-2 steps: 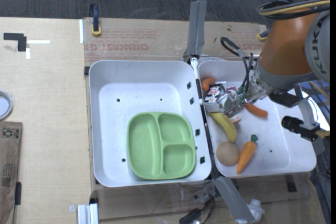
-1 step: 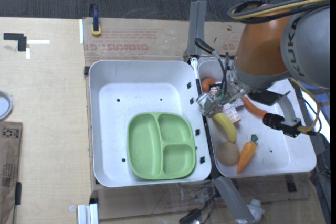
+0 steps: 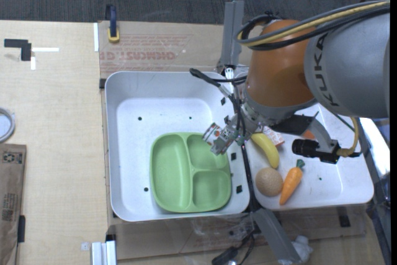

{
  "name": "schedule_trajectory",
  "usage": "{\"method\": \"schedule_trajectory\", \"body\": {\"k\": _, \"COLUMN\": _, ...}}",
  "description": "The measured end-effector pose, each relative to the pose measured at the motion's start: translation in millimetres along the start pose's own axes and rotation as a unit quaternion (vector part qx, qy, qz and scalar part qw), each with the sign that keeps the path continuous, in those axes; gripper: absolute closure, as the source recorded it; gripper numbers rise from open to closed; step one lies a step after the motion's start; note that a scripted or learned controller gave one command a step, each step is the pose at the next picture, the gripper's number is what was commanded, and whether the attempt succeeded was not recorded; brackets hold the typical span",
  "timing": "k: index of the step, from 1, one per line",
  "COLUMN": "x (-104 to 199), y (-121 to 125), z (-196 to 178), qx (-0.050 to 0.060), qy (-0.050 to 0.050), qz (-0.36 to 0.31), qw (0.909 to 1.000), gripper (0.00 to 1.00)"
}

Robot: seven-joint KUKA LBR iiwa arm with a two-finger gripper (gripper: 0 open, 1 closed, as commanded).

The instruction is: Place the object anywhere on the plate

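The gripper is being held over the upper right rim of the green plate; its grasp cannot be told. The banana is lying just right, long axis slanting away.

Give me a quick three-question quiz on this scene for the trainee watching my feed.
1. True or false: the green plate lies in the left bin.
2. Which lies nearest the carrot? A) banana B) round tan object C) green plate
3. Fill in: the gripper is over the plate's upper ____ edge.

Key: 1 true. 2 B, the two lie side by side in the right bin. 3 right.
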State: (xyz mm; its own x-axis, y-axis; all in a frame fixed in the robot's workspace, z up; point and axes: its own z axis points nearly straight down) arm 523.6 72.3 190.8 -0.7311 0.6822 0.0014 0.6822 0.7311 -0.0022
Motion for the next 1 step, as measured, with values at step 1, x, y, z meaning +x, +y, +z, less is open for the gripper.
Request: {"method": "schedule_trajectory", "body": {"k": 1, "x": -0.4, "y": -0.3, "z": 0.0, "qx": 0.000, "qy": 0.000, "qz": 0.000, "qw": 1.0000, "gripper": 0.00}}
